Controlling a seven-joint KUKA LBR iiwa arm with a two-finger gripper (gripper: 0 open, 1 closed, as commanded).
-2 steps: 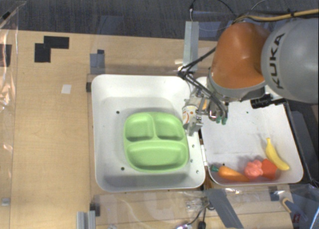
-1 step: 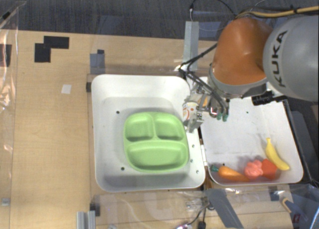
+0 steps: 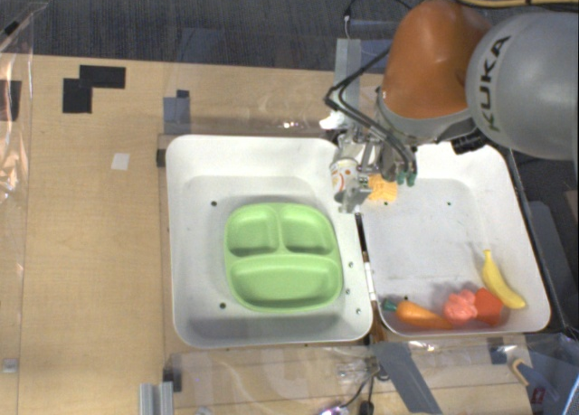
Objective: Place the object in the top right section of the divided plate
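A green divided plate (image 3: 283,255) is lying in the middle of the left bin (image 3: 194,327). The gripper (image 3: 369,189) is hanging over the right bin's (image 3: 434,250) top-left corner with a small yellow object (image 3: 384,191) between its fingers, partly hidden. A carrot (image 3: 418,314), pink item (image 3: 460,306), red item (image 3: 489,306) and banana (image 3: 500,279) are crowding the bottom-right corner

Arm (image 3: 507,70) enters from right, upper part of view. Grey link with KUKA lettering lies at far right; orange band sits just left of it, above wrist. Wrist points down and leftward. Black cables loop from wrist up past orange band. Hand (image 3: 366,189) hangs below wrist, small yellow piece (image 3: 384,190) at its tips. Finger state unclear: metal parts and cables crowd them.
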